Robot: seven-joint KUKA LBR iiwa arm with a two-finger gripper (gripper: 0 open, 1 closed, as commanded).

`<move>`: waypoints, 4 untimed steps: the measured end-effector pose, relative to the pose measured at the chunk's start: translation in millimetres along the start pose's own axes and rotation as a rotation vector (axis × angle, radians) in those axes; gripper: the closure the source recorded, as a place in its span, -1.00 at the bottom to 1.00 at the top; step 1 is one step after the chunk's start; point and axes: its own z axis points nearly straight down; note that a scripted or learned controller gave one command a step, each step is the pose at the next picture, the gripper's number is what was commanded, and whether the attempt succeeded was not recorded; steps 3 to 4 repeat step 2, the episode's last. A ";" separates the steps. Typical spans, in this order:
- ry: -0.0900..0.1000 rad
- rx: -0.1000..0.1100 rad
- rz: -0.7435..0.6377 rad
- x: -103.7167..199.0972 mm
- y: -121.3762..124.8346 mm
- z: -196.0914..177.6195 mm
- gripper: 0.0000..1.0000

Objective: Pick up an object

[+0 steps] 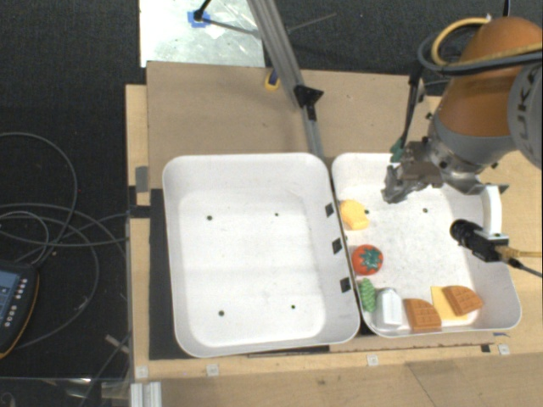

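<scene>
Claw (397, 192) sits low in the upper part of the right bin (424, 227); cannot tell whether it is released or clenched, and nothing is visibly caught in it. Yellow piece (355, 215) lies just left and below, near the bin's left wall. Red tomato-like toy (367, 259) further down. Green piece (366, 294), grey object (389, 307) and two brown waffle-like pieces (422, 314) (461, 298) crowd the lower edge. Left bin (246, 253) beside it on the bench (229, 108).

Risks, as I judge them: descent onto bare floor misses everything; the yellow piece hugs the wall, so the claw could strike the rim; the round toy may roll away.
</scene>
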 end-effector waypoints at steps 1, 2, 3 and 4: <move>-0.001 0.000 0.002 41.2 14.8 4.2 1.00; 0.000 0.001 0.001 96.2 24.3 12.5 1.00; 0.000 0.001 0.001 96.2 24.3 12.5 1.00; 0.000 0.001 0.001 96.2 24.3 12.5 1.00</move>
